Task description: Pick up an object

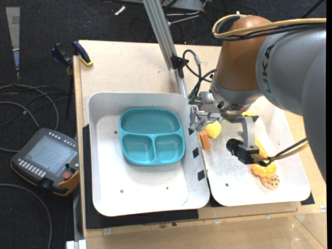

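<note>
- The gripper (203, 122) hangs at the far-left corner of the right bin (290, 191), just beside the wall shared with the left bin (98, 139); whether it is open or closed I cannot tell, since the wrist hides most of it.
- The likeliest target, in my judgement, is the small orange piece (205, 140); it lies on the right bin's floor just nearward of the gripper, close to the dividing wall.
- Its long axis runs roughly far-to-near, leaning slightly right at the near end; the piece is slim, so a grasp across its short width seems apt.
- A yellow object (213, 129) sits touching or almost touching the gripper on its right side, just beyond the orange piece; which of the two the gripper is aimed at is uncertain.
- Further right and nearer, a yellow-orange cluster (261, 165) and a speckled cookie (270, 181) lie well apart from the gripper.
- The teal divided plate (152, 137) rests in the left bin.
</note>
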You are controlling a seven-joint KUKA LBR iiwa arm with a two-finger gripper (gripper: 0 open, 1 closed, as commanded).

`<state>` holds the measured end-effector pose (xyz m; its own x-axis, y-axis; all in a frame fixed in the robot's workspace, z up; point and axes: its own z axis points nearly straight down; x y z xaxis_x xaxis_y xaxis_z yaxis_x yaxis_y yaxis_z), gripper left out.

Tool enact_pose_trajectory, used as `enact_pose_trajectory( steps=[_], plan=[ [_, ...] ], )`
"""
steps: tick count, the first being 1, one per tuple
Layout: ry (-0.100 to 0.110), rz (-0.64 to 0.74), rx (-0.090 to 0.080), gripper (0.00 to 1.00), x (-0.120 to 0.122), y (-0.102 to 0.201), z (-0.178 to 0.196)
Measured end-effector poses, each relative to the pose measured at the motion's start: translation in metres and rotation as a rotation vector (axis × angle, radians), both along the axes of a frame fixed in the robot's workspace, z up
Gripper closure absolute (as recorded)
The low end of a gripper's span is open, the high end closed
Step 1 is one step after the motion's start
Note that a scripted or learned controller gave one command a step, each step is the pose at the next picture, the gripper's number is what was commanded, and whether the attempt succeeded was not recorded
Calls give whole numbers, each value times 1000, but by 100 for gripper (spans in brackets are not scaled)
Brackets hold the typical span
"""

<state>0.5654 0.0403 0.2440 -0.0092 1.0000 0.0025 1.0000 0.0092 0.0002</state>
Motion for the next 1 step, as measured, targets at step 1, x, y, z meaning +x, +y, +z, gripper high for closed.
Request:
enact_pose_trajectory(
  steps=[1],
  plan=[
    [0,-1,-1,100,1,47,2]
  ],
)
